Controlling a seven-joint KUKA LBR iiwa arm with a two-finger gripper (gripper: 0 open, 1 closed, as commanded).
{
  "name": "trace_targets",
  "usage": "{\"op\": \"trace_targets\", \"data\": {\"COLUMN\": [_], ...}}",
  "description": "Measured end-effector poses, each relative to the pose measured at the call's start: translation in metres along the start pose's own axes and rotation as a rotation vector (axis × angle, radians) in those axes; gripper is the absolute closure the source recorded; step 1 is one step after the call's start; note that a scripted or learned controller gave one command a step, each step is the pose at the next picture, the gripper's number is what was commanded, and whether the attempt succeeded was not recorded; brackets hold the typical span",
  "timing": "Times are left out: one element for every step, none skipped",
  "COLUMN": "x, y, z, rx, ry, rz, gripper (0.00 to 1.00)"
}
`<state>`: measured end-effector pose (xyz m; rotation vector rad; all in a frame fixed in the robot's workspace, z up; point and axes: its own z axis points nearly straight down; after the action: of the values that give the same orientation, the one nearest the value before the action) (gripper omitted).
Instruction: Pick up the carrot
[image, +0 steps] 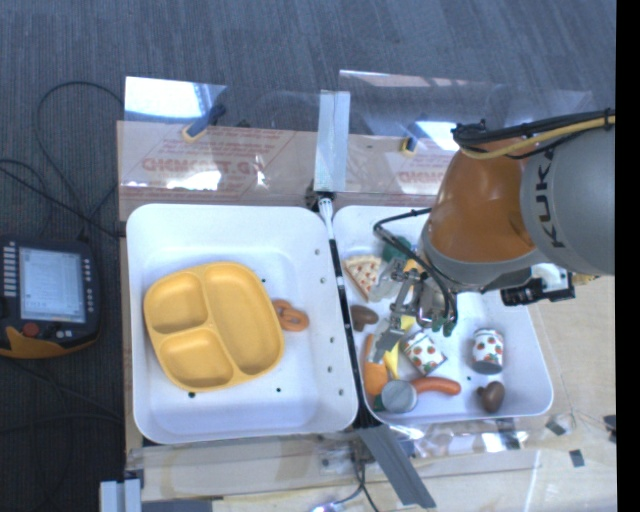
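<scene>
Right bin (535, 395): the hand (412, 312) hangs just above the carrot (373, 372), which lies near the bin's left wall, its upper end partly hidden by the hand. Whether the hand is open or closed cannot be told. Left bin (235, 225) carries a yellow tray (210, 325).
</scene>
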<state>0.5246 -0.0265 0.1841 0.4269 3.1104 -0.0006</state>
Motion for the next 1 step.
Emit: {"op": "trace_targets", "data": {"x": [-0.057], "y": [-0.0401], "z": [0.0003], "rx": [0.002], "ry": [0.0], "rz": [0.123], "gripper": [0.0]}}
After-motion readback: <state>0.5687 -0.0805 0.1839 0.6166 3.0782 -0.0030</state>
